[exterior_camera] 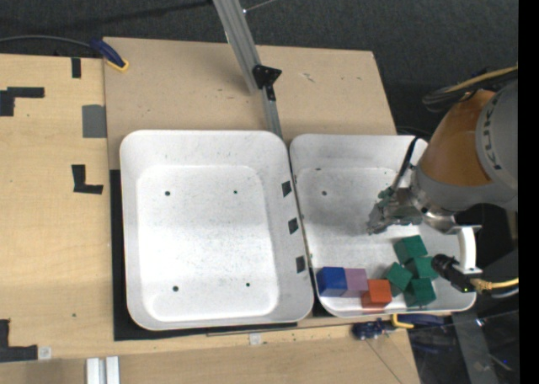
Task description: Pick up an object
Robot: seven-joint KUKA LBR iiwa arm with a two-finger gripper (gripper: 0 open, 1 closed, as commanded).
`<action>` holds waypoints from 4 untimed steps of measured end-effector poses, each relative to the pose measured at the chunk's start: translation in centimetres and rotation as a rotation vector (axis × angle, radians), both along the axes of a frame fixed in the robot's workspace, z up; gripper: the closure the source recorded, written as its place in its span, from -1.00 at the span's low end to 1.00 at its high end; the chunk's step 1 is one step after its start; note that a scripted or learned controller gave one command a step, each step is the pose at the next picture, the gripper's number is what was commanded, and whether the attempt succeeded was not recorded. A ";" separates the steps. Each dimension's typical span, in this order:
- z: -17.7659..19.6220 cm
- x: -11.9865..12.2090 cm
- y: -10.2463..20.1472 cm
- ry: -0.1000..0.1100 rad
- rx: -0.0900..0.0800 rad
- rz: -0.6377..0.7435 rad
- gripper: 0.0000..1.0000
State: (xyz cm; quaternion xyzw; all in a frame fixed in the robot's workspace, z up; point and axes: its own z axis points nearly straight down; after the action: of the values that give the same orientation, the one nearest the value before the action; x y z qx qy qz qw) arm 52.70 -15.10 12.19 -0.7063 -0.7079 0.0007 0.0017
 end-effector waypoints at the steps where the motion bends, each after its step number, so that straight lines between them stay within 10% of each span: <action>1: 6.2 0.5 -0.3 -0.008 -0.003 -0.001 1.00; 3: 13.0 0.5 -0.3 -0.003 -0.001 -0.001 1.00; 4: 12.1 2.2 5.6 -0.002 0.000 0.005 1.00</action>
State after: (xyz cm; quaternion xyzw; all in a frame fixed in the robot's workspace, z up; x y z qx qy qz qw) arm 54.89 -9.48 24.24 -0.7047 -0.7095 0.0000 0.0010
